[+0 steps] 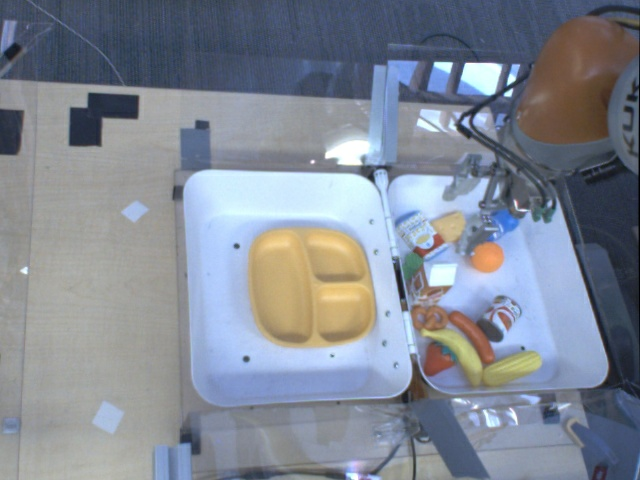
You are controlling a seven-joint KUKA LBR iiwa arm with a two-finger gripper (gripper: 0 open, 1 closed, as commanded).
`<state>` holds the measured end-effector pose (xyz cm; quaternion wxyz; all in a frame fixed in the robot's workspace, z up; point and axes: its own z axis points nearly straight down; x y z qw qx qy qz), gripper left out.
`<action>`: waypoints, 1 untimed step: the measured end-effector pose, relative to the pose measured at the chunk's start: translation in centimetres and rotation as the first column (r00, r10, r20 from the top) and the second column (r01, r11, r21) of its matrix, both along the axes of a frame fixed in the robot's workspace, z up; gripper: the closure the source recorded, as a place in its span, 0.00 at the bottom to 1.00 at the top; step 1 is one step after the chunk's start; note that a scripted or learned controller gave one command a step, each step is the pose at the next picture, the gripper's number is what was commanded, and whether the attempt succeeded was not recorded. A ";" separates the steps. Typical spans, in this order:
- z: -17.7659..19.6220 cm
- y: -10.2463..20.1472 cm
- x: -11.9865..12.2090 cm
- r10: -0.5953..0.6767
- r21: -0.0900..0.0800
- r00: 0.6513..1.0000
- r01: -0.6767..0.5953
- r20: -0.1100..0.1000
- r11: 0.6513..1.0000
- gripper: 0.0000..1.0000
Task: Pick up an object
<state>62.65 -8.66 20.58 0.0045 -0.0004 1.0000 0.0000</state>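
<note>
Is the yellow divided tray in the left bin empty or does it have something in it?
Empty. The yellow divided tray shows bare yellow compartments; the toy food lies in the right bin.

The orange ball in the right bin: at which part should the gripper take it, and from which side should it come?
Grip the orange ball across its widest middle, coming straight down from above. It is round, so no side is better by shape, but its top is open. The gripper hangs just behind it. A blue thing lies close behind it, so the fingers probably fit best to its left and right, where white bin floor shows.

Fixed overhead slant onto both bins (200, 298)
</note>
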 end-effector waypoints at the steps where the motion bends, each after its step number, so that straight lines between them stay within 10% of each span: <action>1: 16.9 -0.3 2.3 -0.144 0.001 0.989 0.144 0.016 0.990 0.00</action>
